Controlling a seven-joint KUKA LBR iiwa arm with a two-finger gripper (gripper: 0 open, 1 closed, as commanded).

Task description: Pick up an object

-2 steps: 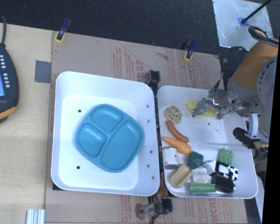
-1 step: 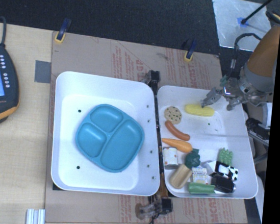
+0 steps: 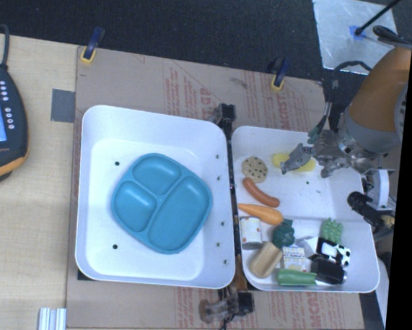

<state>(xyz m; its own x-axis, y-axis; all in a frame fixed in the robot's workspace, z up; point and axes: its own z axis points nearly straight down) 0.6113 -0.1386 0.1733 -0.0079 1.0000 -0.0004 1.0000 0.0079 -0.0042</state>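
One yellow piece (image 3: 294, 160) lies at the far end of the right bin (image 3: 368, 285), touching the gripper (image 3: 309, 163), whose fingers seem spread and hold nothing. Closing off-centre could flick it toward the cookie (image 3: 255, 168) just left.

Small toy foods crowd the right bin (image 3: 369, 281). At its far side a yellow piece (image 3: 295, 160) lies beside a round speckled cookie (image 3: 254, 169). Nearer lie a sausage (image 3: 260, 193) and an orange carrot (image 3: 260, 212), both slanted. Along the near edge sit a tan cylinder (image 3: 265, 259), a green pickle (image 3: 296, 278), a green block (image 3: 332, 229) and a black-and-white cow (image 3: 334, 253).
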